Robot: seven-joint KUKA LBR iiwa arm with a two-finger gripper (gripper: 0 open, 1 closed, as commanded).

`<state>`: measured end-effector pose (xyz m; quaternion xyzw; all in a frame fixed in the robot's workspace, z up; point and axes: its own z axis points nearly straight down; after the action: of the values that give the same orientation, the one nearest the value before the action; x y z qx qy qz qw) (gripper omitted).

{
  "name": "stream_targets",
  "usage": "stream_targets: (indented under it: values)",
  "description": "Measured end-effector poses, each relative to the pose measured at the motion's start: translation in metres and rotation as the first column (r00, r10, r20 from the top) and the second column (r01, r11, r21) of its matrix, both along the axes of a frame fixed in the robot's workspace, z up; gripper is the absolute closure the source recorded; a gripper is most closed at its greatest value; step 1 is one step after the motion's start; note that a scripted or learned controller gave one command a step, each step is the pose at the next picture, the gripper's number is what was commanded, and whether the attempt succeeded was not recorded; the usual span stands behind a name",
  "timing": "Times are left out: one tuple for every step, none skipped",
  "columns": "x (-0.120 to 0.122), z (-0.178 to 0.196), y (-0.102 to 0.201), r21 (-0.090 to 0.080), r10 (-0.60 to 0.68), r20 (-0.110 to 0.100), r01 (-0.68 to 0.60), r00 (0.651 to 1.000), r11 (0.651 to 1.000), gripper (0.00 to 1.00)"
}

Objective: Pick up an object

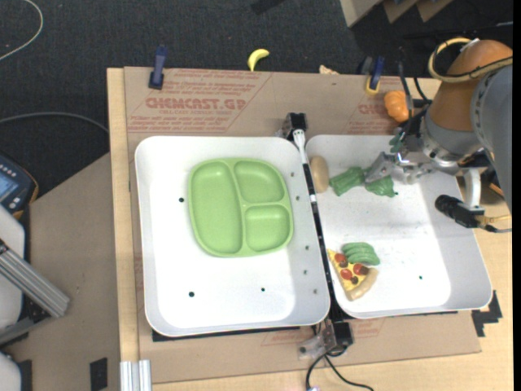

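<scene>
Even, diffuse light from overhead fills the scene, so the two white bins (236,316) read bright, close to washed out, while the dark floor at the far side stays dim. Shadows are soft and short: a thin dark line under the bins' near rims and a faint smudge beneath the arm (476,96) at the right. The picture is slightly soft and grainy, and small things in the right bin blur, perhaps from low resolution.
</scene>
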<state>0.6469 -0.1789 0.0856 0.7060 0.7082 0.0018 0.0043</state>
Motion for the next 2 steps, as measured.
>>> stream_targets:
  values:
    - [-0.003,0.011,0.000,0.000,-0.001,-0.004,0.001,1.000,1.000,1.00]
    - [-0.002,0.022,0.000,-0.002,0.000,0.000,0.000,1.000,1.000,1.00]
